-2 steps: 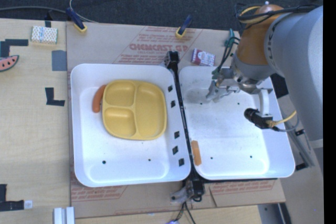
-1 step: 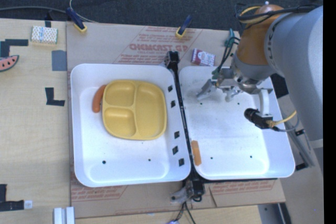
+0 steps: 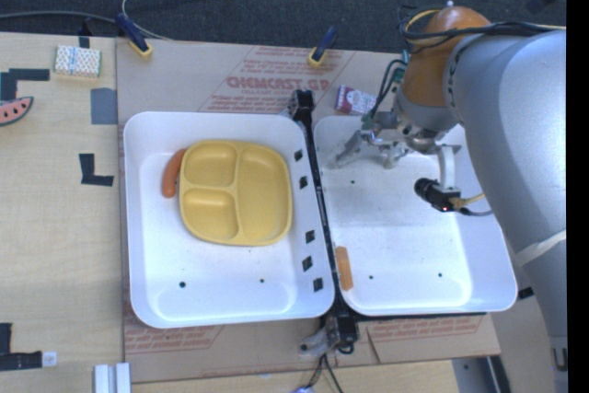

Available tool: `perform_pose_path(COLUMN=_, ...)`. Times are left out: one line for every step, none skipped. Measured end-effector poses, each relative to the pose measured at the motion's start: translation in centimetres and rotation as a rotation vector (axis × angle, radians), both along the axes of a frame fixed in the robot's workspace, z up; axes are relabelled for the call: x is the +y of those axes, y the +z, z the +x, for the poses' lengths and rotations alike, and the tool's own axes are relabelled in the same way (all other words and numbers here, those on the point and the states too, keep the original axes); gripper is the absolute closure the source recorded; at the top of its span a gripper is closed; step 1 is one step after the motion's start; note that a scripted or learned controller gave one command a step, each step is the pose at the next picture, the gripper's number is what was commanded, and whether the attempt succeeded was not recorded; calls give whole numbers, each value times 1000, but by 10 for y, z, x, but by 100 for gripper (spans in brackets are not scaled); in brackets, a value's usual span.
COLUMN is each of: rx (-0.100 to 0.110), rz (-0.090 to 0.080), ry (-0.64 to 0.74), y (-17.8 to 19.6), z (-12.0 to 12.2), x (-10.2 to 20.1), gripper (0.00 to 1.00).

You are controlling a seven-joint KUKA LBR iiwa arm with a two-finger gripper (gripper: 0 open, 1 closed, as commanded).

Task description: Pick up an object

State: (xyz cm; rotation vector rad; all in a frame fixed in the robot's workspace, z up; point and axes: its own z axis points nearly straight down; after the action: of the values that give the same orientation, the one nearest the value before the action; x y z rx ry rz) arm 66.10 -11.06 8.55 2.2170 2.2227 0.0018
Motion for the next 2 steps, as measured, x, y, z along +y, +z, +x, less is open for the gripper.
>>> perform_pose_path(rx=1, rz=0, ry=-1, y=100, z=8, x=41, gripper=0)
perform_pose_path(rx=4, rz=0, ry=0, y=98, z=7, x=87, gripper=0)
